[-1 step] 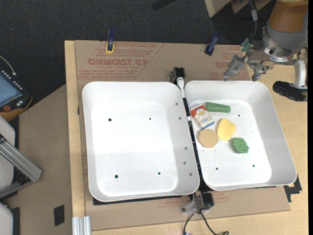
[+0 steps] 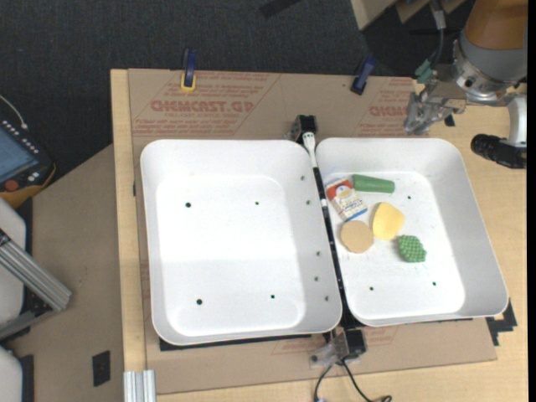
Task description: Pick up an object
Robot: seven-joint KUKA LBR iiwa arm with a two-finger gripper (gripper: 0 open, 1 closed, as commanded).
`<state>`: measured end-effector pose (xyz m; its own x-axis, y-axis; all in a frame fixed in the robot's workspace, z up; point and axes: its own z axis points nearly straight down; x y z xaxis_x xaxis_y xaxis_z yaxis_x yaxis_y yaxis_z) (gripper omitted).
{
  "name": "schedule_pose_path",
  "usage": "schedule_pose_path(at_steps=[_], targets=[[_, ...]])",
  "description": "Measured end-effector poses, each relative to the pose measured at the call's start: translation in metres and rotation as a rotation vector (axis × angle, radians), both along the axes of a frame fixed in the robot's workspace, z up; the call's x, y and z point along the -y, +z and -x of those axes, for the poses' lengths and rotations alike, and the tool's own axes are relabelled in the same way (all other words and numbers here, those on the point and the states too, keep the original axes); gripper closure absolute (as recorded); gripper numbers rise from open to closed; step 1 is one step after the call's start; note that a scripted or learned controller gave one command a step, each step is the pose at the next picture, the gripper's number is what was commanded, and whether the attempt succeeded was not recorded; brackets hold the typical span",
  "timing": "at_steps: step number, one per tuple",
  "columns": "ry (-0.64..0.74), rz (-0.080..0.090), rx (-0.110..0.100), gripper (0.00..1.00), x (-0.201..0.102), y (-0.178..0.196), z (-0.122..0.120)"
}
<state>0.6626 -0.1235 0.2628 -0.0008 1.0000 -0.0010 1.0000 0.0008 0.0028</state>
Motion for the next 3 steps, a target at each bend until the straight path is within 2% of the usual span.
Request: schedule_pose_path(at_steps=[1, 2, 3], targets=[[-0.006, 0.000, -0.005, 1.00, 0.051, 0.029, 0.059], [-0.008, 0.005, 0.005, 1.00, 0.101, 0.106, 0.128], [0.002, -0.007, -0.014, 1.00, 0.055, -0.006, 0.136]])
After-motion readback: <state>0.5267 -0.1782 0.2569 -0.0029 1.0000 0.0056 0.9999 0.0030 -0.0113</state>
